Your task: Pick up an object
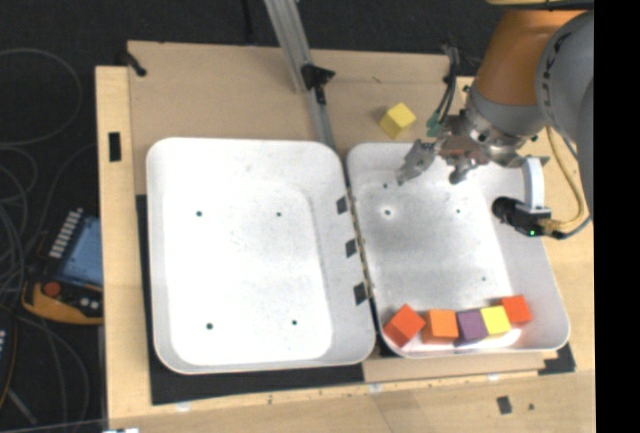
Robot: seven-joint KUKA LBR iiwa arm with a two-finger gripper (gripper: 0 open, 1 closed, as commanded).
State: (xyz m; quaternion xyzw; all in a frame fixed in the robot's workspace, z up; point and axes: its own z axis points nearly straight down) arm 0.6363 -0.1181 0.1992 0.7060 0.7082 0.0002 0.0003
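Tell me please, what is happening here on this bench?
A robot arm reaches in from the right, with its gripper open over the far end of the right bin. It holds nothing. Five blocks sit in a row at that bin's near edge, away from the gripper. A yellow block lies on the bench outside the bins.

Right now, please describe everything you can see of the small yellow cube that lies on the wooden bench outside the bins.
The small yellow cube looks like a solid block, plain and matte, with no markings visible. It sits slightly turned, one corner pointing toward the bins. It rests on the bare tan wooden bench, just beyond the far edge of the right white bin, apart from its rim. Nothing touches it except the bench. The two-finger gripper is to its right, over the bin, not in contact with it.
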